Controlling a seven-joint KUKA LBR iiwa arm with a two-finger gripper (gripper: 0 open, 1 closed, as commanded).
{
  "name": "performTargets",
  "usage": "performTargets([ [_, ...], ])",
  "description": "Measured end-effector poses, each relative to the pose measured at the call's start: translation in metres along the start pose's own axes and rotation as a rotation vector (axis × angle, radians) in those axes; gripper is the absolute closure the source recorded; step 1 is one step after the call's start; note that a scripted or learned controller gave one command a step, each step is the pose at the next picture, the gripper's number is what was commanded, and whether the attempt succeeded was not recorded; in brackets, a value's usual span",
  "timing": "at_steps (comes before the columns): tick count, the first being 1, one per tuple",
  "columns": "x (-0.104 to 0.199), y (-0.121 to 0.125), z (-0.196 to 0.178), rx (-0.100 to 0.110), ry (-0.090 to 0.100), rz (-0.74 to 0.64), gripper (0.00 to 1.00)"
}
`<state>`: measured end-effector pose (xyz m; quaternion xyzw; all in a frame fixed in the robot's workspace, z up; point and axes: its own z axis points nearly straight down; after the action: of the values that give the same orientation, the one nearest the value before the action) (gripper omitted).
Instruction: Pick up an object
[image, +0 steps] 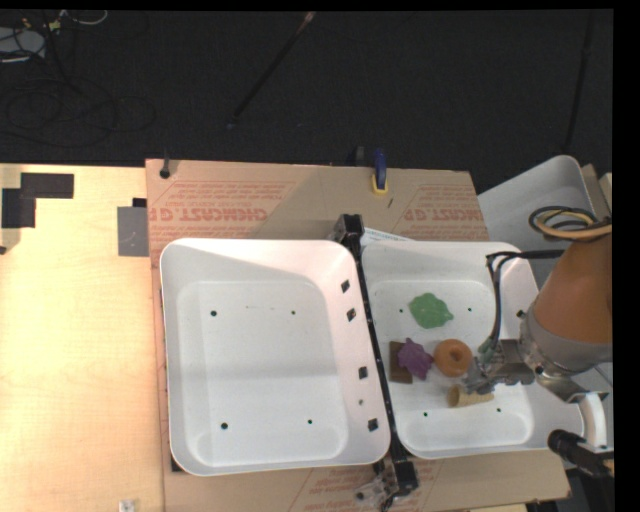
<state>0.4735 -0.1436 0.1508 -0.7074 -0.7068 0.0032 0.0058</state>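
Your gripper (487, 378) sits low in the right bin (440, 280), at the lower right of the frame, just above a small tan block (468, 397). How it stands there you cannot tell. Just left of it lies an orange ring (454, 357), then a purple toy (413, 357) against a brown block (401, 368); a green lump (431, 310) sits higher up. The tan block looks light and stiff, so you should pinch it across its short sides. The ring may roll; the green lump looks soft.
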Motion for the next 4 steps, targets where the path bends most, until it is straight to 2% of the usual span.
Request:
performTargets([
  [1, 0.062, 0.002, -0.147, -0.023, -0.003, -0.009, 1.0],
  [2, 0.159, 0.0, -0.242, -0.02, -0.001, -0.013, 1.0],
  [3, 0.221, 0.003, -0.354, -0.023, -0.001, -0.009, 1.0],
  [4, 0.278, 0.024, -0.388, -0.014, -0.003, -0.007, 1.0],
])
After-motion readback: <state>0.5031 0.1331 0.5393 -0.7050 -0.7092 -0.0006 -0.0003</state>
